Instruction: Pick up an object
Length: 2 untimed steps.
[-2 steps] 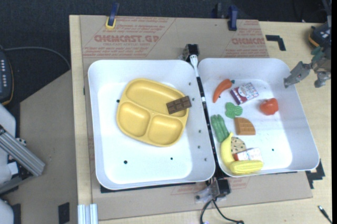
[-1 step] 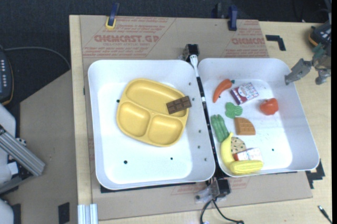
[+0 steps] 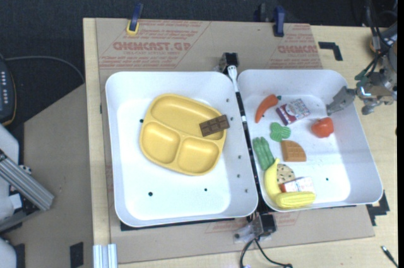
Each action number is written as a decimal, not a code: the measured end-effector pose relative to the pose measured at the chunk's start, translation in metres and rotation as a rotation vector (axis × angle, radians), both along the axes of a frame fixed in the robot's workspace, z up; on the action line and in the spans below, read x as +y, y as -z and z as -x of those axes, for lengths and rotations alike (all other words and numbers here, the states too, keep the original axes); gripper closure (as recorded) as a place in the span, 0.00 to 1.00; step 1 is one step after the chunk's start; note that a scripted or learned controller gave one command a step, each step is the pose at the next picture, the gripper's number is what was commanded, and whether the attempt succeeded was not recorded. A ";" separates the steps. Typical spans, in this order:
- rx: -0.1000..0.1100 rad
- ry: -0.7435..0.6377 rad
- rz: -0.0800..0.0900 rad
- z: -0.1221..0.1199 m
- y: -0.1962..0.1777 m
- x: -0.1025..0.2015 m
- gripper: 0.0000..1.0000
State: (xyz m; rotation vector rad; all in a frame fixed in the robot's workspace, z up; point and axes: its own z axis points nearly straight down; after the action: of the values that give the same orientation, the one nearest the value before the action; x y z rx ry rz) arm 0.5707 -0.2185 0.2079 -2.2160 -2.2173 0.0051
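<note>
The bench [image 3: 189,40] is covered by a brown protective sheet printed "CHEMCAST G.P" in red, the word repeated partway at the upper right; two clamps hold that sheet at the far edge, presumably to stop it creeping under the bins. The left bin [image 3: 126,185] holds a yellow divided plate [image 3: 180,134], which lies flat near the centre with a small brown chocolate-bar piece [image 3: 214,127] resting on its right rim. The right bin [image 3: 360,166] holds the loose candidates for the pick, all apart from the plate: a yellow banana [image 3: 273,181] and corn cob [image 3: 293,200] at the near edge, a green pod [image 3: 263,152], an orange carrot [image 3: 266,107], a tan bread slice [image 3: 293,151], a red tomato [image 3: 322,127], a green leafy piece [image 3: 280,131], and two small printed packets [image 3: 294,110] (their print is too small to read). The gripper [image 3: 344,98] sits over the right bin's upper right corner, near the tomato but holding nothing; whether its claw is wide or narrow cannot be told at this angle.
</note>
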 end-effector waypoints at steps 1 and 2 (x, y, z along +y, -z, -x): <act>0.000 0.000 -0.001 0.009 0.053 0.008 0.00; -0.001 0.000 -0.001 0.007 0.103 0.018 0.00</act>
State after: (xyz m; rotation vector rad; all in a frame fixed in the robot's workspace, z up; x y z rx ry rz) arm 0.5633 -0.2007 0.1052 -2.2161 -2.2174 0.0032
